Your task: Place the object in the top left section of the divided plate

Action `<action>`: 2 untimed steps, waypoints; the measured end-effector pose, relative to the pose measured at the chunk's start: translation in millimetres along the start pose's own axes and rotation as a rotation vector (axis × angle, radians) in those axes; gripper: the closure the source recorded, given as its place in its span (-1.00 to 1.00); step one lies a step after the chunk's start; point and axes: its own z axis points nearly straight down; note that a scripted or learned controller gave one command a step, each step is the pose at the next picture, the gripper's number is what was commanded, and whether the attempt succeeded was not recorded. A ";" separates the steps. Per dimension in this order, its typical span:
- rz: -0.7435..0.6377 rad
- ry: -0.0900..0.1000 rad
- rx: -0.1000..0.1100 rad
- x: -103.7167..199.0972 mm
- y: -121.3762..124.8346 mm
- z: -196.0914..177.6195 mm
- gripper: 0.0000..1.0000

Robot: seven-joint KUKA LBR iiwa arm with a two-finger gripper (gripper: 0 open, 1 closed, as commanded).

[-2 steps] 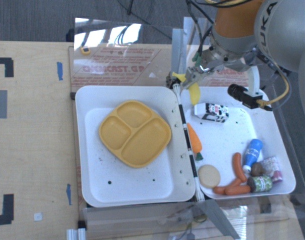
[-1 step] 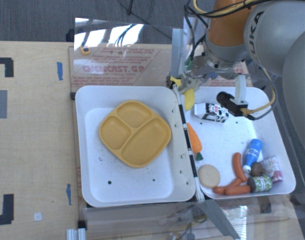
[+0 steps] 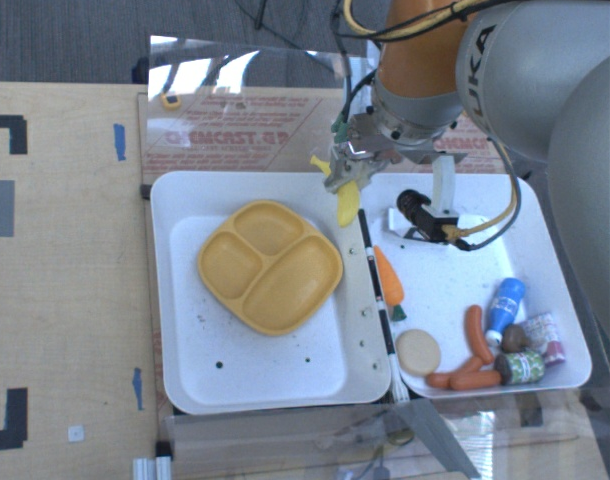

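Item under task: a yellow object (image 3: 347, 206), curved and banana-like. It is clamped in my gripper (image 3: 343, 176); my fingers are closed on its upper part, one yellow tip shows to their upper left, and the longer end hangs down below them. It sits over the far end of the rims where the two bins meet, and it touches no plate.

The divided plate (image 3: 270, 265) is yellow with three sections and lies in the left bin (image 3: 255, 373), toward that bin's far half. The held object is to the right of the plate and apart from it.

Right bin (image 3: 455, 268): a carrot (image 3: 388, 278) lies along the bin's left wall, near side of my gripper. A round pale disc (image 3: 419, 351) lies at the near left corner. Orange-red sausages (image 3: 475, 335) lie beside the disc, near the front rim. A blue bottle (image 3: 505, 306) leans just right of them, with a green-labelled can (image 3: 521, 368) at the near right corner.

Both bins rest on a pale wooden bench (image 3: 65, 268).
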 end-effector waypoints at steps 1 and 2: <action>-0.224 -0.001 -0.004 55.3 -16.7 -47.3 1.00; -0.353 0.000 0.000 94.9 -33.8 9.2 1.00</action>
